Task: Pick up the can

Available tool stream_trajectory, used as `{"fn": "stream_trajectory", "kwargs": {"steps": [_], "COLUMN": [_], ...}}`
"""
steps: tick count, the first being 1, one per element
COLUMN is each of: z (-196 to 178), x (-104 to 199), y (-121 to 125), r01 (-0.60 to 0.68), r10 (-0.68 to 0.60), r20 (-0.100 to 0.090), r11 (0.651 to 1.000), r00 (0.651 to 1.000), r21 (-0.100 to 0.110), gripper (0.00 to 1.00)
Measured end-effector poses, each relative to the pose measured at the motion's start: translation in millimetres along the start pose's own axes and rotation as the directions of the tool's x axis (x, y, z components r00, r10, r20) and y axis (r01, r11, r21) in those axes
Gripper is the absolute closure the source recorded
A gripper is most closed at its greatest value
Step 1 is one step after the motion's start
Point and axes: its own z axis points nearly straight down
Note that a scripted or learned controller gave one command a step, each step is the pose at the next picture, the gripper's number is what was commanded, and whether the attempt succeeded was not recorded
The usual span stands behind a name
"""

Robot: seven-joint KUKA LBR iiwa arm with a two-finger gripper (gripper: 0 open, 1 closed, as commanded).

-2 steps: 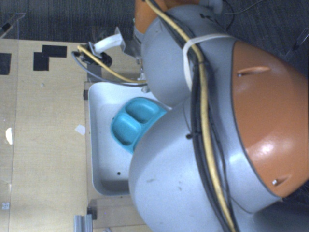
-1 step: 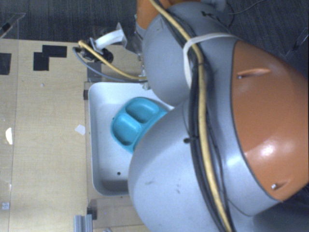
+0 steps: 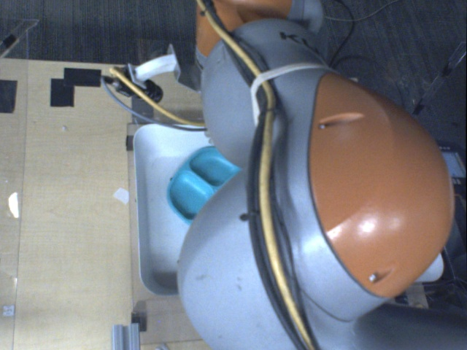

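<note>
The grey and orange arm [image 3: 314,188] fills most of the camera view and covers nearly all of both bins. A blue object [image 3: 197,181] with two rounded lobes lies in the white bin [image 3: 149,195], right against the arm's edge. I cannot tell whether it is the can. Whatever lies under the arm is hidden.
The bin's left wall and near corner [image 3: 157,283] show beside the tan bench top [image 3: 66,195]. Yellow and black cables [image 3: 139,93] and a white tag [image 3: 157,68] sit past the bin's far edge. Black markers [image 3: 69,86] lie on the bench.
</note>
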Motion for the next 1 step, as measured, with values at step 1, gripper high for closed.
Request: {"fn": "stream_trajectory", "kwargs": {"steps": [1], "z": [28.9], "x": [21.1], "y": [4.2], "r01": [0.095], "r10": [-0.095], "r20": [0.001], "r11": [0.995], "r00": [0.995], "r21": [-0.003], "gripper": [1.0]}}
